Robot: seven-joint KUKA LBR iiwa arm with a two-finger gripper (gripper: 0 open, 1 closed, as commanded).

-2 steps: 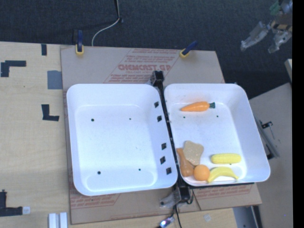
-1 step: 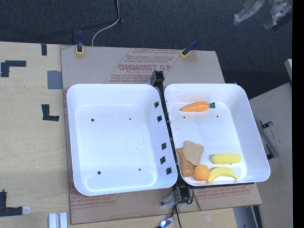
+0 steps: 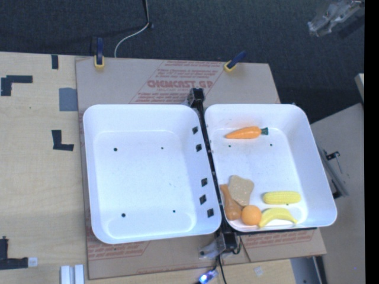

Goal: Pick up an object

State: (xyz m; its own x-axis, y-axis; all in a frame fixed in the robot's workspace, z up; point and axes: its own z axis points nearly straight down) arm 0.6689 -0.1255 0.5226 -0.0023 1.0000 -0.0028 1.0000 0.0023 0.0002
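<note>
In the camera view, you see two white bins side by side on a cardboard sheet (image 3: 177,84); the left bin (image 3: 98,158) has only its bare floor, and the right bin (image 3: 308,158) holds all the objects. Taking the centre of the right bin as the clock face, a carrot (image 3: 243,134) lies alone near 12 o'clock, with its green end pointing toward 3 o'clock. The others crowd together from 5 to 7 o'clock: a corn cob (image 3: 281,197), a banana (image 3: 277,218) just below it along the rim, an orange ball (image 3: 251,215) touching the inner end of the banana, a beige bread slice (image 3: 240,189) and under it a brown piece (image 3: 231,206) which I cannot identify. The gripper (image 3: 333,12) is far away at about 1 o'clock from the bin, over the dark floor and well apart from every object; it is blurred, so I cannot tell the state of its hold. In my judgement the step now is the approach. You should choose the carrot, because it has free floor on all sides. Come down straight over its thick middle and close across the short width, not along the length. I would avoid the group at 6 o'clock: there the things touch each other and stay near the wall, so a grasp may push them or slip.
</note>
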